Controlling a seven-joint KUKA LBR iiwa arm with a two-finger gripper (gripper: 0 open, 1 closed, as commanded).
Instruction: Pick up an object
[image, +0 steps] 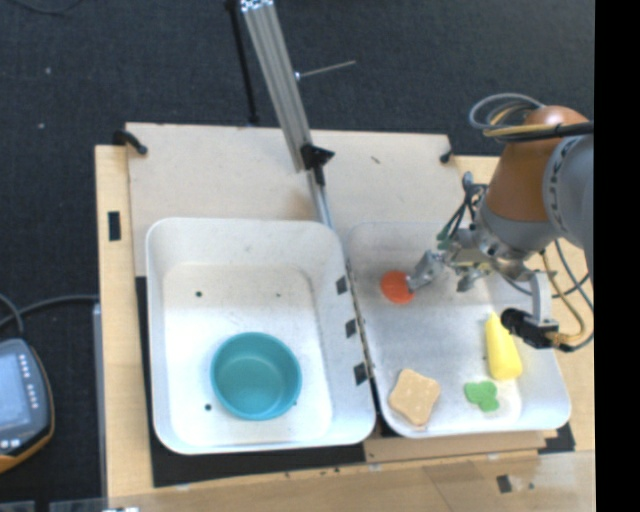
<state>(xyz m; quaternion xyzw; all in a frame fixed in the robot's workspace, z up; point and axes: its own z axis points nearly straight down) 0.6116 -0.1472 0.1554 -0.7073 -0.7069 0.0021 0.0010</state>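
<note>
Right bin (560, 400) has four things; the orange ball (397, 288) (small, round) sits beside the pincer (428, 270), its state unclear

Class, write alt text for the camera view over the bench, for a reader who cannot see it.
A grey and orange robot arm reaches from the right into the right bin, its gripper beside a small orange-red ball. That bin also holds a yellow piece, a tan biscuit-like piece and a small green piece. The left bin holds a teal bowl.
</note>
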